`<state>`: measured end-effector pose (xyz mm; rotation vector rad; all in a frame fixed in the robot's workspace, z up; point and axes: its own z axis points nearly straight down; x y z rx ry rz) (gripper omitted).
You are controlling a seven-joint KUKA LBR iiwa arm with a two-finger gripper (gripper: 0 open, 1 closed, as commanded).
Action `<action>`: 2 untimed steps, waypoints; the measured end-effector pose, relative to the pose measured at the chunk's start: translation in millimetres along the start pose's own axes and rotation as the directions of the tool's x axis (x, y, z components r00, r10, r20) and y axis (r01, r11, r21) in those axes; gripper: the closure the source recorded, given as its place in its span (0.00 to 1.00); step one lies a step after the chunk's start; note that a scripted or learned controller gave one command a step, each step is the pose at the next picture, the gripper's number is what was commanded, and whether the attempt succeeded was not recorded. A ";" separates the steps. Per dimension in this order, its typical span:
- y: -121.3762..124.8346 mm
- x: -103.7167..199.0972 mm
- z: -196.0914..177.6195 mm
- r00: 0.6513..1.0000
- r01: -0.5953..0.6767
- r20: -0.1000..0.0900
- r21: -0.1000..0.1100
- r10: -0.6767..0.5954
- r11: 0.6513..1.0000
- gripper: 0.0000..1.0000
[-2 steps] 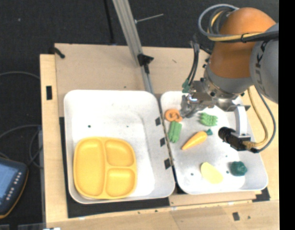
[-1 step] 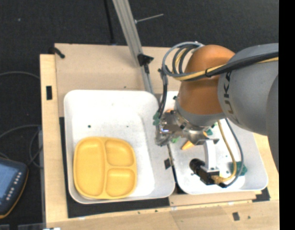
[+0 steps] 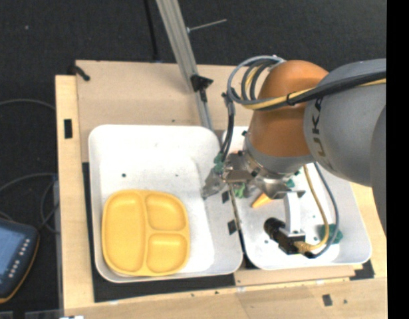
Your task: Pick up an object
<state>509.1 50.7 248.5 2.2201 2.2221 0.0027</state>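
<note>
Though partly cut off, "UK" lettering (image 3: 315, 120) (arm).

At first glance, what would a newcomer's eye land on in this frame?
Probably the yellow divided plate, lying flat in the near corner of the left bin. Next, the arm's orange band, bulking over the seam between the bins, with the gripper hanging just inside the left bin's right edge.

Divided tray (image 3: 146, 231) in left bin (image 3: 154, 145); arm (image 3: 304, 118) over right bin (image 3: 354, 244).
</note>
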 end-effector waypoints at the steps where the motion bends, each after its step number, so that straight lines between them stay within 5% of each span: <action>1: 1.2 -0.4 -10.8 1.000 0.000 -0.001 -0.002 0.000 1.000 1.00; 2: 7.9 -89.4 42.3 1.000 -0.010 0.005 0.005 0.010 1.000 1.00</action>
